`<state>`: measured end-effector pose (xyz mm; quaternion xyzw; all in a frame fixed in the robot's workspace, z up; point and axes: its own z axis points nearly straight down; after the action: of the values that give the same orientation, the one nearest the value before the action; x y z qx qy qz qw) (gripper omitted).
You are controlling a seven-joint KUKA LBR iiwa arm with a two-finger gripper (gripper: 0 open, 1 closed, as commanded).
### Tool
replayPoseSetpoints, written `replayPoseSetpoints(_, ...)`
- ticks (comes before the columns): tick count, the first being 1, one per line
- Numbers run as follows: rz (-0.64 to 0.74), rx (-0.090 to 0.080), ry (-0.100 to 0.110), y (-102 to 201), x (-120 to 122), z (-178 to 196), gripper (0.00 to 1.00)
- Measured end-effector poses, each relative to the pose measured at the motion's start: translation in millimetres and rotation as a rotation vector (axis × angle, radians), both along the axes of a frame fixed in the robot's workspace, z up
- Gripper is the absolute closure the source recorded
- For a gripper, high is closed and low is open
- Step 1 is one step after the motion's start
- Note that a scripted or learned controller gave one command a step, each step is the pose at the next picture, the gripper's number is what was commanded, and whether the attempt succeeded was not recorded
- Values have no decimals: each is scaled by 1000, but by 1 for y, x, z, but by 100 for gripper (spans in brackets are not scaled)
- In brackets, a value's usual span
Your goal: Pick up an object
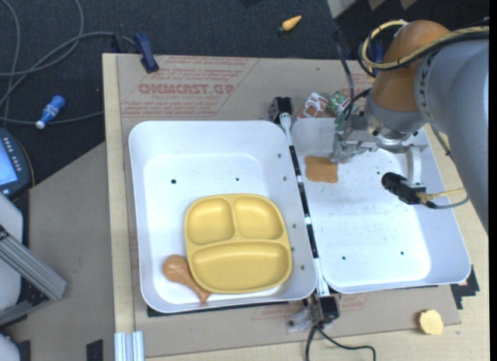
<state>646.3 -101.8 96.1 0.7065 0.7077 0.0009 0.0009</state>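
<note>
The tool (342,150) hangs over the upper left part of the right bin (388,266), and the flat orange-brown piece (321,170) lies just beside it, below and to its left in the camera view, close to the wall shared with the left bin. I cannot tell how the tool is set, and nothing is visibly in its grasp. The piece looks thin and roughly square (like a toy slice of toast), lying flat on the white floor.

Red print "CHEMCAST GP" on the brown board (186,88) under the bins.
</note>
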Motion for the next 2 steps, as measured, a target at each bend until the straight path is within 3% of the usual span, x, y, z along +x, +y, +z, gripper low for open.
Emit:
replayPoseSetpoints(1, -4, 2, 8, 5, -59, 8, 100)
replayPoseSetpoints(2, -3, 1, 4, 5, -57, 7, 0)
